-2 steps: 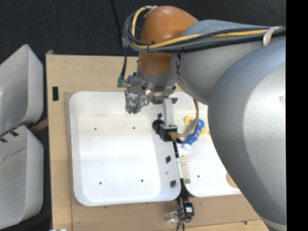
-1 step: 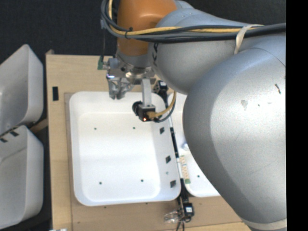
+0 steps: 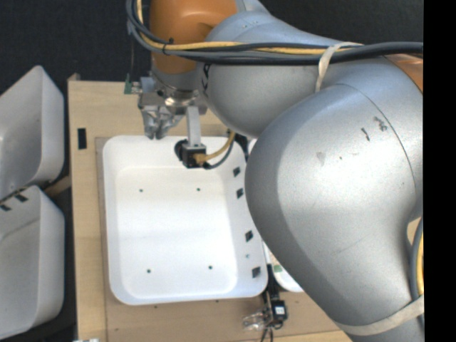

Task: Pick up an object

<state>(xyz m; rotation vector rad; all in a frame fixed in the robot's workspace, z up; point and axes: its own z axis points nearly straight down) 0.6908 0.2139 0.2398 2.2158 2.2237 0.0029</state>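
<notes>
My gripper (image 3: 160, 123) hangs over the far rim of the left white bin (image 3: 171, 283), near its back left corner. It is a metallic grey head under the orange band (image 3: 189, 16) of the wrist. A white bar with a black block (image 3: 189, 153) and a yellow cable hangs beside it, just inside the bin's far wall. My grey arm (image 3: 335, 191) covers nearly all of the right bin, of which a small sliver (image 3: 285, 282) shows near the front. What lies under the arm is hidden.
The bins rest on a light wooden bench (image 3: 89, 212). Two white rounded housings (image 3: 25, 127) (image 3: 28, 262) stand off the bench's left edge. A small metal connector with wires (image 3: 265, 318) sits at the front edge.
</notes>
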